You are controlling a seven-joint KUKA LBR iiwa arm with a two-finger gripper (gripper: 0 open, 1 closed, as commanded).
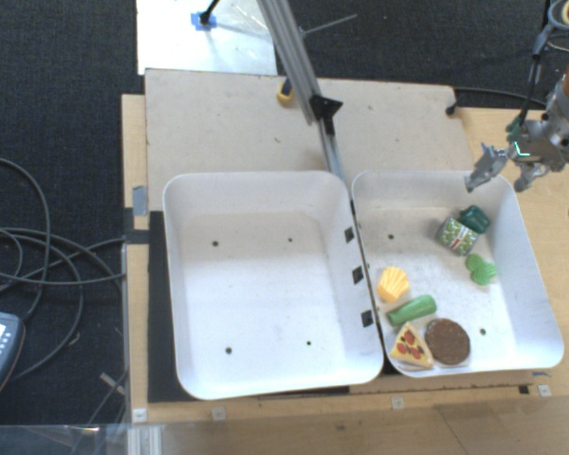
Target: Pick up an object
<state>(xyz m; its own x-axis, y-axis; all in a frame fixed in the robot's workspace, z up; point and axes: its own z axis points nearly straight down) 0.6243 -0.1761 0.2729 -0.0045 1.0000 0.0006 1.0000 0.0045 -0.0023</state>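
Note:
Several toy foods lie in the right bin (522, 245): a green can (462, 231), a small green piece (482, 270), a yellow piece (393, 283), a green cucumber (412, 309), a pizza slice (412, 347) and a brown round patty (448, 341). My gripper (505, 172) hangs above the bin's far right corner, up and to the right of the green can. Its fingers (482, 170) are spread apart with nothing between them.
The left bin (185, 254) sits beside the right one, sharing a middle wall. A grey slanted pole (294, 50) crosses the bench from the top to the bins' divide. Cables lie on the floor at left.

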